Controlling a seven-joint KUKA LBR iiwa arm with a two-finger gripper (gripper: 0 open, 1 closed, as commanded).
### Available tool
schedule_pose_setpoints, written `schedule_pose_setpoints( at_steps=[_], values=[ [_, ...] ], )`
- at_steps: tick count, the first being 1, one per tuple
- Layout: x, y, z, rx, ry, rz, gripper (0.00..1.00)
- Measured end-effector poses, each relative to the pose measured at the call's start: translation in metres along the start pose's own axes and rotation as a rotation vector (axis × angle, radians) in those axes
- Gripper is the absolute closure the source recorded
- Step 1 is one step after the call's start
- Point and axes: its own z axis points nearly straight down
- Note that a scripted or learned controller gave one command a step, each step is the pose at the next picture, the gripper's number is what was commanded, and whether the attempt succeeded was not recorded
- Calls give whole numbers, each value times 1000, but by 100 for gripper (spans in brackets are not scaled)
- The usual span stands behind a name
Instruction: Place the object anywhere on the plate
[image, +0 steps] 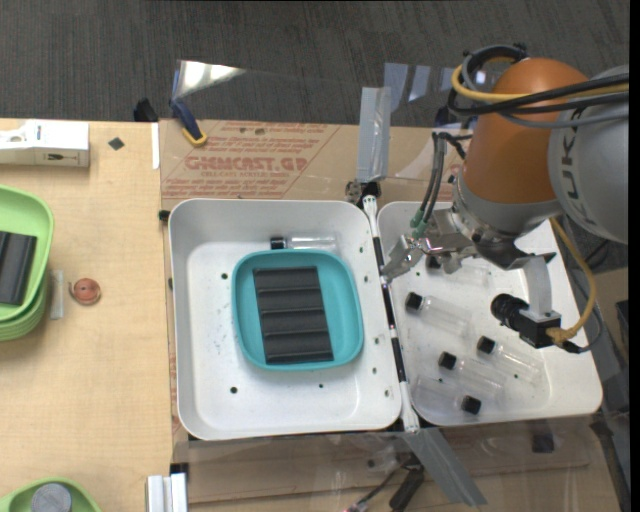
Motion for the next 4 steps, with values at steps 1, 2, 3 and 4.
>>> schedule_pose_setpoints(
  at_steps=[1, 2, 3, 4],
  values=[
    [5, 20, -164, 1, -1, 77, 0],
    [-41, 56, -193, 2, -1, 174, 0],
    [-127, 79, -189, 2, 0, 105, 0],
    [-248, 63, -194, 0, 0, -15, 0]
  ],
)
